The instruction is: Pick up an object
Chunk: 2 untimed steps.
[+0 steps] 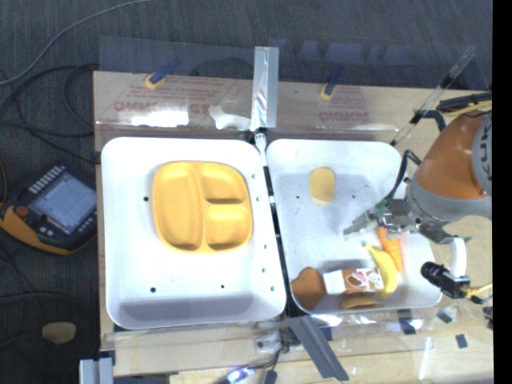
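Nearest, along the right bin's (276,214) near wall, lie one brown lump (308,286), one labelled packet (362,280) and one banana (386,267). Just beyond them is one carrot (393,248). The gripper (374,221) hovers just above the carrot, its grip impossible to tell, so this looks like the approach; next comes a descent. Farther off sits one yellow block (322,184). The left bin (120,214) holds one yellow tray (202,205).

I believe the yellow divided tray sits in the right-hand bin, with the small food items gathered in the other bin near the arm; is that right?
Not quite. The camera view shows the yellow divided tray in the left bin, not the right. The rest holds: the small food items, such as the banana, lie in the right bin, near the arm.
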Motion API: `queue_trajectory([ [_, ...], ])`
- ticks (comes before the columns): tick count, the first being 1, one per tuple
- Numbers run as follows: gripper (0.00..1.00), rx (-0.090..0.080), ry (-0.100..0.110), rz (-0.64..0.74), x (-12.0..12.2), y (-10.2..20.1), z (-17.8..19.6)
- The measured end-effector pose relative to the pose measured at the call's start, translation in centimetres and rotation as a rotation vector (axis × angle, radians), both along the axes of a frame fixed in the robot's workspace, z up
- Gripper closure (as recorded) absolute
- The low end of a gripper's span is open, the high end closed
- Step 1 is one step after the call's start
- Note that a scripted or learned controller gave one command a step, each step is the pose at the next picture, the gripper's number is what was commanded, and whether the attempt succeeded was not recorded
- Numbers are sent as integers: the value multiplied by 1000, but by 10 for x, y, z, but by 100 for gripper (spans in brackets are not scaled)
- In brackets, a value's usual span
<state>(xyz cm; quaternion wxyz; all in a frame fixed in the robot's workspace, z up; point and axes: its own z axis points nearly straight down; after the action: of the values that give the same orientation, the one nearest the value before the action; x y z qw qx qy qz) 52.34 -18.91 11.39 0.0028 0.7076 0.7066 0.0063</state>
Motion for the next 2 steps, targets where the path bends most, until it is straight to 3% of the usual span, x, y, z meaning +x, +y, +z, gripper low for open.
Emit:
queue_trajectory([
  [1, 0, -22, -38, 225, -21, -6, -9],
  [2, 0, -9, -21, 459, -25, -23, -8],
])
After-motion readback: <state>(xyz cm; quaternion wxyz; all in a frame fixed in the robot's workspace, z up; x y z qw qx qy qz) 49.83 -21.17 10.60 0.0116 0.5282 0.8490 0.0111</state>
